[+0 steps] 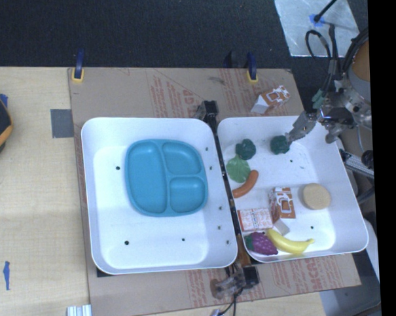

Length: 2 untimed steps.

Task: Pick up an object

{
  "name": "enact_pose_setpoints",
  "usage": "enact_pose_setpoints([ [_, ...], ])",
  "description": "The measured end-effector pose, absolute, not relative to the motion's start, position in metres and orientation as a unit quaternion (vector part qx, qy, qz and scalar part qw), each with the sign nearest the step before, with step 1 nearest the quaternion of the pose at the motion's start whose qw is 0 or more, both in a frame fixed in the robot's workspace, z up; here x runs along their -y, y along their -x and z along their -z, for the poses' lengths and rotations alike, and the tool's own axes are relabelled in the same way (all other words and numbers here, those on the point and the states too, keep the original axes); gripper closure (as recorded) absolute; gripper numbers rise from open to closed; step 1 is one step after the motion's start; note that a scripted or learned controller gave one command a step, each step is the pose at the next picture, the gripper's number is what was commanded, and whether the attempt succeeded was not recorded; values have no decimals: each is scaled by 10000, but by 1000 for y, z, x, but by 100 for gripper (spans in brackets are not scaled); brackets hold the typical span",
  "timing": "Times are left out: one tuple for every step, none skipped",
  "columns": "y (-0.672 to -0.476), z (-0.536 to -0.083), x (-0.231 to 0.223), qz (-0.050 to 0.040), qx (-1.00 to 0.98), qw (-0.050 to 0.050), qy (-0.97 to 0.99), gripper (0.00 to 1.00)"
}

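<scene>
From above, two white bins sit side by side on a cardboard sheet: the left bin (pixel 101 191) holds a blue divided plate (pixel 166 176) in its upper middle, with bare white floor all round it, widest along the lower edge and left side. The right bin (pixel 336 181) is busier. The gripper (pixel 300 128) reaches in from the upper right of the frame, over the bin's upper edge, with a dark green lump (pixel 279 144) just beside its lower-left tip; whether the fingers are spread, closed or grasping it I cannot tell. Left of that lies a second green piece (pixel 245 149), with a paler green leaf (pixel 238 169) below it near the bin's left wall, and an orange sausage (pixel 245 183) touching the leaf's lower edge. A round tan cookie (pixel 315 197) sits toward the right wall, a small carton (pixel 284 202) to its left. Along the lower edge crowd a flat packet (pixel 255 219), purple grapes (pixel 261 243) and a banana (pixel 290 243). The bin's middle and right upper floor lie open. Another small carton (pixel 272 99) rests on the cardboard above the bin.
</scene>
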<state>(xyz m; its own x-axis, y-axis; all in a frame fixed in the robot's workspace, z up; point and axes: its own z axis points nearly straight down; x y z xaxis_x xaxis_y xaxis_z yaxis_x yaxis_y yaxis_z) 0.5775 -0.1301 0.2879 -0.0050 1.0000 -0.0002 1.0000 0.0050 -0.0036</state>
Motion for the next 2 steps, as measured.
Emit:
enact_pose_setpoints([
  [-647,-200,192,-30,7084,14,7058,0],
  [-655,-90,211,-24,7086,23,7056,0],
])
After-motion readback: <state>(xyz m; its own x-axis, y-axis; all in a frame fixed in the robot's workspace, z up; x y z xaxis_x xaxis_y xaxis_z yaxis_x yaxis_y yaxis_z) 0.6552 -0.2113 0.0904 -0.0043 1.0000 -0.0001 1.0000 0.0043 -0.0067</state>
